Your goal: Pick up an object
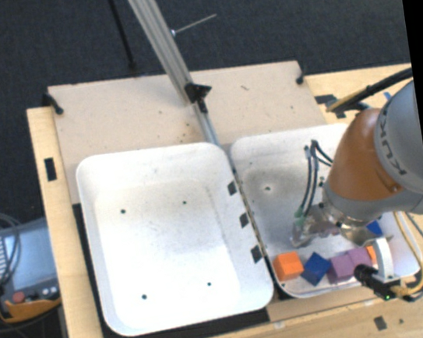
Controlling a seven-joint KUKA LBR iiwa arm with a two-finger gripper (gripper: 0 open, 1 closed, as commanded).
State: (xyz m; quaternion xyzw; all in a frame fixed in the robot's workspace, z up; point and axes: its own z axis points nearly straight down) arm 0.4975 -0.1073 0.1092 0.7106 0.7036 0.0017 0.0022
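Gripper: the gripper (309, 230) is low inside the right bin (275, 170), above its lower half; whether it is open or closed, I cannot tell, as the metal parts there are small and blurred.
Arm: the grey arm (406, 151) with its orange band (357, 166) comes in from the right edge and covers much of the right bin's right side; thin cables (312, 181) run down along it toward the wrist.
Orange block: an orange block (289, 265) lies on the bin floor just below and left of the gripper, near the bin's bottom left corner; nothing shows it being gripped.
Blue block: a blue block (316, 268) sits just right of the orange one, close beside it.
Purple block: a purple block (348, 266) lies right of the blue one, near the bin's lower rim.
Second blue piece: a small blue piece (374, 229) shows at the arm's lower edge.
Left bin: the left bin (166, 234) sits beside the right one, their rims meeting in the middle.
Bench: both bins rest on a pale wooden bench (178, 106).
Rail: a metal rail (165, 45) slants from the top down to the gap between the bins.
Handset: a handset with a screen (18, 268) lies off the bench's left side.
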